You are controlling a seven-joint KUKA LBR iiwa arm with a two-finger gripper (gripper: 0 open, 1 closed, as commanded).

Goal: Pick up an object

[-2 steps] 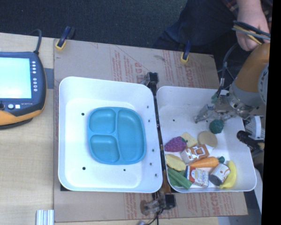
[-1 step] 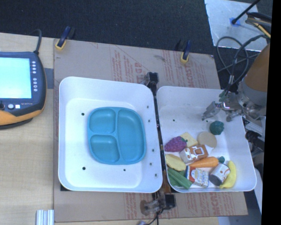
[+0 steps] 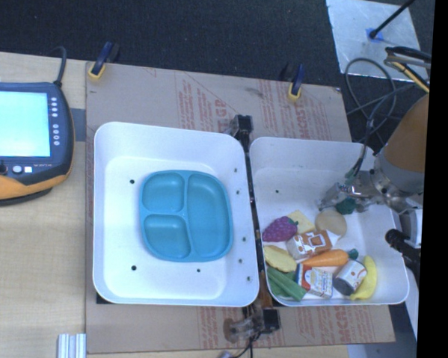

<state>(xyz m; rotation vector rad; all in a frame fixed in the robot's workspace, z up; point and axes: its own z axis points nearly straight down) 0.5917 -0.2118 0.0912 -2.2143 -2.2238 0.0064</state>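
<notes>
Over the right bin: the gripper (image 3: 346,197) hangs low above the right bin (image 3: 300,160), the arm (image 3: 407,147) reaching in from the right
Gripper state: cannot tell, it is small and blurred against the bin floor; nothing is seen lifted in it
Just below the gripper: a pale round object (image 3: 331,222) lies close under it, the nearest candidate
Further below and left of the gripper: the rest of the pile, with a purple grape bunch (image 3: 280,229), an orange carrot (image 3: 327,258), a small can (image 3: 348,277), a yellow banana (image 3: 367,279) and green pieces (image 3: 284,282), all resting on the bin floor and crowded together
Far left of the gripper: the left bin (image 3: 110,206) holds a blue divided plate (image 3: 185,214), well apart from the action
Done: the approach, as I judge it; the gripper is down among the objects
Left: a secure grasp and the lift; no object has left the pile
Risk: the items touch one another, so a neighbour may be nudged
</notes>
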